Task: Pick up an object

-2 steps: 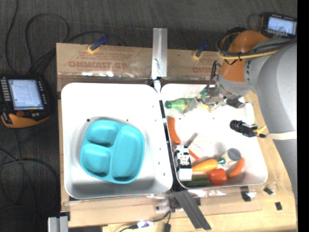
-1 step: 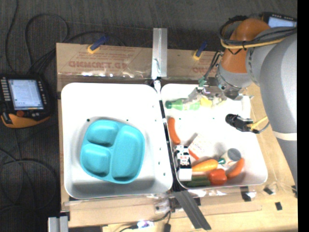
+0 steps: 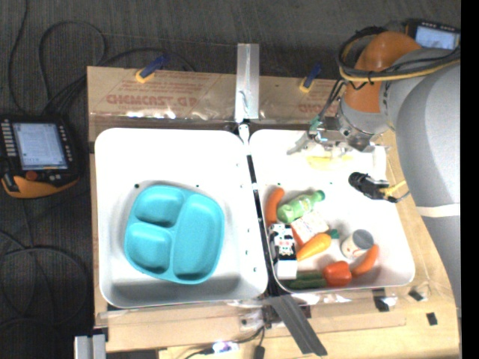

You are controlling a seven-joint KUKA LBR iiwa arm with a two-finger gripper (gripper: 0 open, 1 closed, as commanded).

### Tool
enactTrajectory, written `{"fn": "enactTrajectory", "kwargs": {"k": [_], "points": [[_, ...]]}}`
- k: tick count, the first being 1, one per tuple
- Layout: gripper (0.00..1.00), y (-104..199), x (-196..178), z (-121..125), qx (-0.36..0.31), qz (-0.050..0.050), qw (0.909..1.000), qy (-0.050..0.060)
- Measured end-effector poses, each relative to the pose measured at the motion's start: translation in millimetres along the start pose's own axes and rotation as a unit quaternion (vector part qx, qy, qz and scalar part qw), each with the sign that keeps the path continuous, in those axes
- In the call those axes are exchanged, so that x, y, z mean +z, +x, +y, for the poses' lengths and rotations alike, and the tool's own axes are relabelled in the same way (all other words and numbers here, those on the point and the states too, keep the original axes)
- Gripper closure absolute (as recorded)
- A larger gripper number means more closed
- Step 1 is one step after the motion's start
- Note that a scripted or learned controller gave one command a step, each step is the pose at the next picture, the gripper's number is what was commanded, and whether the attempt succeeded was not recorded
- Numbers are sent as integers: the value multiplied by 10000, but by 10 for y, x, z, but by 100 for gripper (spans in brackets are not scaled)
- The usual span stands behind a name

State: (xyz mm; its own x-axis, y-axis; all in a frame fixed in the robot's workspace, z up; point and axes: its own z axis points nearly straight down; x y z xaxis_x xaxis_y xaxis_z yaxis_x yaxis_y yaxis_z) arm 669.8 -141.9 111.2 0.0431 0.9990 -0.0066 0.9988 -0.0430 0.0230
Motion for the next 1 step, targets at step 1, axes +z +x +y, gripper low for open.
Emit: {"fn": "enactTrajectory", "kwargs": {"k": [1], "points": [[0,-157,-714,7,977,1,9951,124]]}}
